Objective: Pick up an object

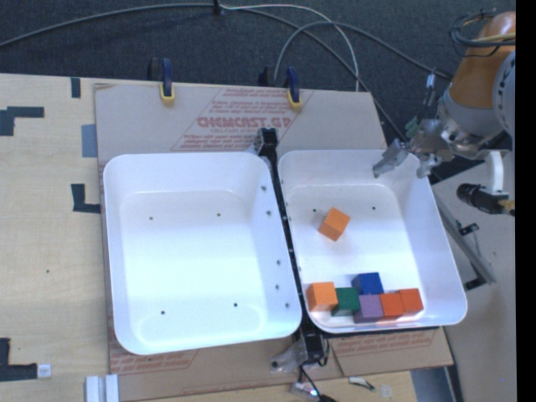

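The right bin is taken as the landmark, since every loose piece lies inside it. A lone orange cube is seen near the middle of that bin's floor, turned at an angle and well apart from everything else, which makes it the likeliest target: room is left on all sides for fingers to descend. Along the near wall of the right bin a cluster is packed: an orange block at its left end, a green block and a purple block touching it, a blue block just behind those, and two more orange blocks at the right end. Packed so tightly against the wall and each other, these are judged harder to seize. The gripper is held above the far right corner of the right bin, beside its rim, well apart from the lone cube; nothing is seen between its fingers, and whether they are spread or closed cannot be told. The left bin is joined to the right bin's left wall by a black clip at the far end.
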{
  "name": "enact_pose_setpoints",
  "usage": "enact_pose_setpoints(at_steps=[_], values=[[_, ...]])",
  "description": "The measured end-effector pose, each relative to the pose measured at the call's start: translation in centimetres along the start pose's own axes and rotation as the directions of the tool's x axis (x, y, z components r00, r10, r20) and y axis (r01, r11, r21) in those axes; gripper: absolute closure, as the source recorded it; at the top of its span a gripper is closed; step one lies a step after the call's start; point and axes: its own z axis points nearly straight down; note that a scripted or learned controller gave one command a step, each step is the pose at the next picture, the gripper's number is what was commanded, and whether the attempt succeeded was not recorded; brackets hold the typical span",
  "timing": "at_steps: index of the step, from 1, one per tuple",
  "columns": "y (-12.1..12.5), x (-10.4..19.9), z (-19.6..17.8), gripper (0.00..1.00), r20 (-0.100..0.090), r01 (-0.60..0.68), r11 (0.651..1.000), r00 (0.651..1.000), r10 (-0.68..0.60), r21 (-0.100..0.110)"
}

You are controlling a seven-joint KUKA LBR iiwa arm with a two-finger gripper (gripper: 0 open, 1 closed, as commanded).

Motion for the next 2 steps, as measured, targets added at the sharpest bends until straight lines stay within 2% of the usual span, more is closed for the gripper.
enact_pose_setpoints(at_steps=[1,2], values=[[0.0,8.3,5.0,0.0,-0.002,0.006,1.0,1.0,-0.006,0.004],[-4.6,11.6,10.4,0.0,-0.001,0.001,1.0,1.0,-0.001,0.005]])
